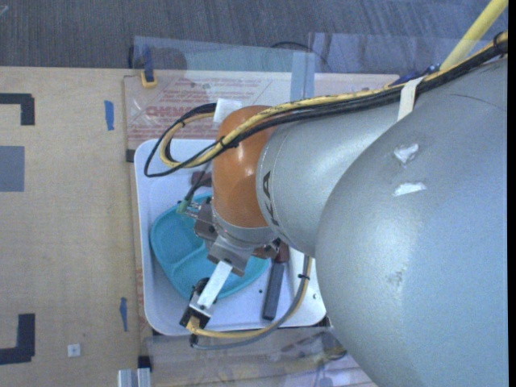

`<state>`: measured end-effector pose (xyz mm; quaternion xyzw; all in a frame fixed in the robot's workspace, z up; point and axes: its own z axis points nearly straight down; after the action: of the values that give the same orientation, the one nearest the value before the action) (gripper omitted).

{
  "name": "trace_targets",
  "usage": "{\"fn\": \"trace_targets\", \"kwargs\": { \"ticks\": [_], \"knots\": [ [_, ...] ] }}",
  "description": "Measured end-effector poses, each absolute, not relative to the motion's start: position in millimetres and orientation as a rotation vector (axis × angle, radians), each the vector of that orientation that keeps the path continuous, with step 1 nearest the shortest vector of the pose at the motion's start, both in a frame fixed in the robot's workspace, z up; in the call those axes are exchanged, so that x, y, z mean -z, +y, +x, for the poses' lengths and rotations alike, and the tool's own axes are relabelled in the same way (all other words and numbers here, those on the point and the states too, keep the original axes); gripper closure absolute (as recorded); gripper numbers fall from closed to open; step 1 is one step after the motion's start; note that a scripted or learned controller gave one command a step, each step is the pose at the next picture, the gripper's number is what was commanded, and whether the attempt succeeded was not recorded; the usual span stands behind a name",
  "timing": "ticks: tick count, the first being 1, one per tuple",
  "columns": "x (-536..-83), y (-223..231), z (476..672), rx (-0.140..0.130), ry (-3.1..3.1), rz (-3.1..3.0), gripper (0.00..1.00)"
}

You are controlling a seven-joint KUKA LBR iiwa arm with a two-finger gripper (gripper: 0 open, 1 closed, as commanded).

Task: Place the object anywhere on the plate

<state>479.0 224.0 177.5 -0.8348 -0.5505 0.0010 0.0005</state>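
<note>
From the near foreground the bulky grey arm [387, 216] hides the gripper over the teal plastic plate [173, 244] in the shallow white bin [149, 297], so, with claw state and object position impossible to tell, any release risks missing that plate.

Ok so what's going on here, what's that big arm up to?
A grey robot arm with an orange band reaches in from the right over a shallow white bin. Its wrist hangs above a teal plate lying in that bin, hiding part of it. A dark, bar-shaped object lies on the bin floor just right of the plate, not on it. The arm's bulk hides what the claw is doing.
</note>
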Motion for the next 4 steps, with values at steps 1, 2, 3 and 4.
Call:
{"fn": "trace_targets", "kwargs": {
  "ticks": [1, 2, 3, 4],
  "knots": [
    [-92.9, 227.3, 481.4, 0.015, -1.315, -2.848, 1.00],
    [-289.1, 187.9, 478.7, -0.005, -1.170, -2.915, 1.00],
    [-210.4, 223.1, 479.5, -0.002, -0.507, -3.100, 1.00],
    [-210.3, 223.2, 479.4, -0.002, -0.508, -3.101, 0.00]
  ]
}}
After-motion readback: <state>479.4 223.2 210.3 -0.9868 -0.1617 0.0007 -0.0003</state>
